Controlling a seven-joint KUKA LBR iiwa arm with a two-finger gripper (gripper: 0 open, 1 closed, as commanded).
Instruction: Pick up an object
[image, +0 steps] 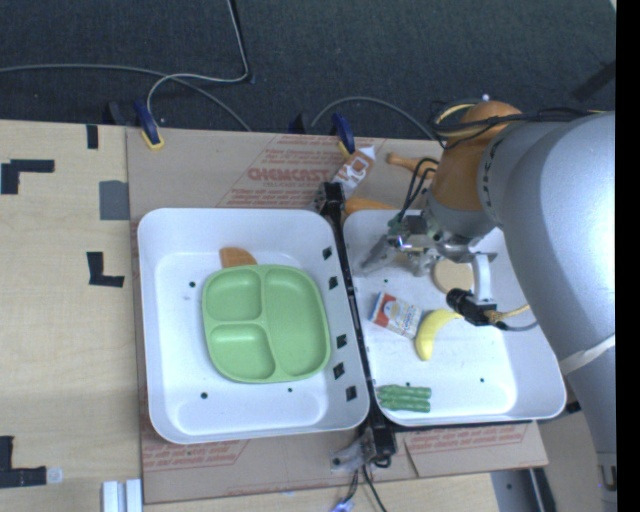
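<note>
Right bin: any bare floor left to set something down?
Right bin: bare floor between banana and green beans, out to the right wall. Crowded in its upper half, around the gripper and small packet.

The scene is evenly and brightly lit from above, with only soft, short shadows cast inside the two white bins (160, 300). The white surfaces are slightly washed out. Mild softness is seen throughout, and the grey arm (560, 230) at the near right is rendered blurred and out of focus.
</note>
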